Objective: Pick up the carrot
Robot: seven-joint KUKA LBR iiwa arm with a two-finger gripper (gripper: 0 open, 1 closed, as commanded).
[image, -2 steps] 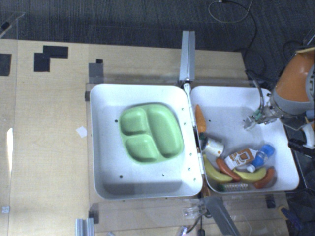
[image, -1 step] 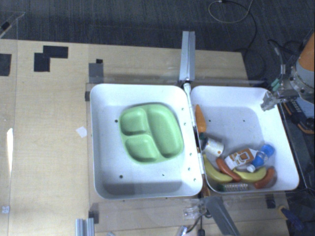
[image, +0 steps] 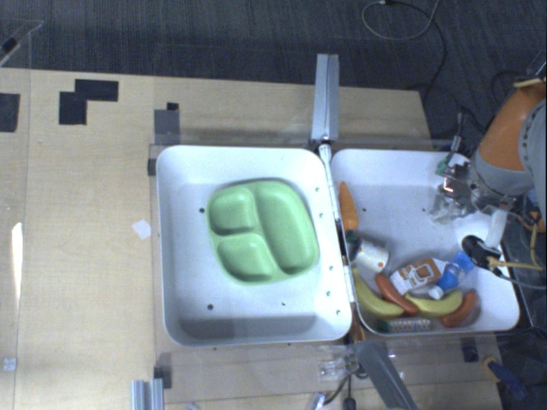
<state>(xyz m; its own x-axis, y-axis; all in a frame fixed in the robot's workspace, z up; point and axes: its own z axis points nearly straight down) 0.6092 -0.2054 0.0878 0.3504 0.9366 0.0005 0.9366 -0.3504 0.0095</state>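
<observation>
carrot (image: 346, 205) — tapered, orange, smooth | gripper (image: 450, 188) — metallic, apart

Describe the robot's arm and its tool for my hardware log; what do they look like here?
The arm enters at the view's right edge as a rounded grey body with a broad orange band. Below the band a grey wrist section leads to the tool, a small cluster of metallic and dark parts with a speck of green. Thin cables run beside it near a black knob-like part.
</observation>
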